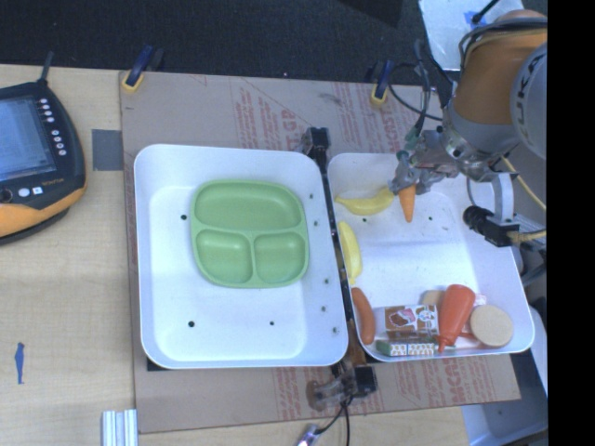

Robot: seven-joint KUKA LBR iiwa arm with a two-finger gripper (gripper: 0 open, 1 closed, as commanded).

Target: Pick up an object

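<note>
Over the far end of the right bin (521, 291) we have the tool (410, 180) low, with a small orange carrot (407, 204) hanging point-down from its tip. The carrot's top sits up between the fingers, so we read the tool as closed on it. Whether the carrot's point is clear of the bin floor or touching it, we cannot tell from this angle.

Progress, as we judge it: the grasp looks made, the lift is barely begun or not begun. Left to do: raise the carrot clear of the bin and confirm it stays in the grip.

Neighbours:
- a yellow banana (366, 203) lies just left of the carrot, very close, contact unclear
- a second yellow piece (350, 249) lies along the bin's left wall
- a sausage (363, 314), a printed box (411, 320), a red-orange bottle (455, 312) and a round tan disc (491, 325) crowd the near end, well apart from the tool

The left bin (158, 277) carries a green divided plate (250, 232). On the desk (56, 342) at far left sits a teach pendant (33, 156).

Risk as we see it: thin grip at the carrot's top, so it could slip on the lift.
</note>
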